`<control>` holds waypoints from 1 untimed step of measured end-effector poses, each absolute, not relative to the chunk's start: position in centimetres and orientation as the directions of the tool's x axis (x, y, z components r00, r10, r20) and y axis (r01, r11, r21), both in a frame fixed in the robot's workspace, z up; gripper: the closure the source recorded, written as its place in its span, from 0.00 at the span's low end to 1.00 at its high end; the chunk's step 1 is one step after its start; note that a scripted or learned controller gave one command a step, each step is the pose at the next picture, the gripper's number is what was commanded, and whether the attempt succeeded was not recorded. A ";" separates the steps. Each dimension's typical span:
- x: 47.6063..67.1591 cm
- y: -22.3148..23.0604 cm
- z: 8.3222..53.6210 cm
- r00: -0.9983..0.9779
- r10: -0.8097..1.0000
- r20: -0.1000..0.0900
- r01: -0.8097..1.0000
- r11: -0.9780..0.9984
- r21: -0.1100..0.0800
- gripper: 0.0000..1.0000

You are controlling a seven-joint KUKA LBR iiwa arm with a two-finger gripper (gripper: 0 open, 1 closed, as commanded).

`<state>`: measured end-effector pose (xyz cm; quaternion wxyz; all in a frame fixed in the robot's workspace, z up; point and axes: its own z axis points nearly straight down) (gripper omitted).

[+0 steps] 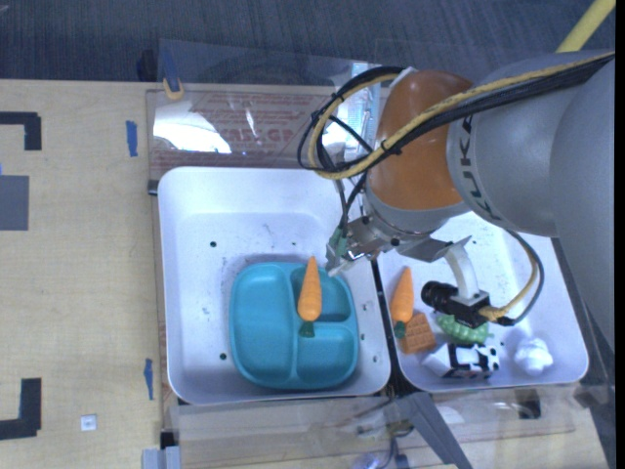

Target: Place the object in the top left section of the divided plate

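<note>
One view, overhead slant. A carrot (310, 291) lies on the teal divided plate (256, 330) in the left bin (195, 262). Its long axis runs far to near, with the green stub at the near end. It sits along the plate's middle ridge; I cannot tell which section it rests in. The gripper (342, 250) hangs just right of the carrot's far tip, close to it. No contact is visible, and I cannot tell whether the gripper is spread or closed. The arm (527, 154) comes in from the right, its wrist bent down over the seam between the bins. A second carrot (401, 296) lies in the right bin (566, 350). Judgement: the target section lies left of the ridge.
</note>
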<state>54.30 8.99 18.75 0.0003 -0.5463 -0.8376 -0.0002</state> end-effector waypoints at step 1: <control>55.1 4.0 18.4 -0.246 0.969 -0.001 0.969 0.246 0.000 1.00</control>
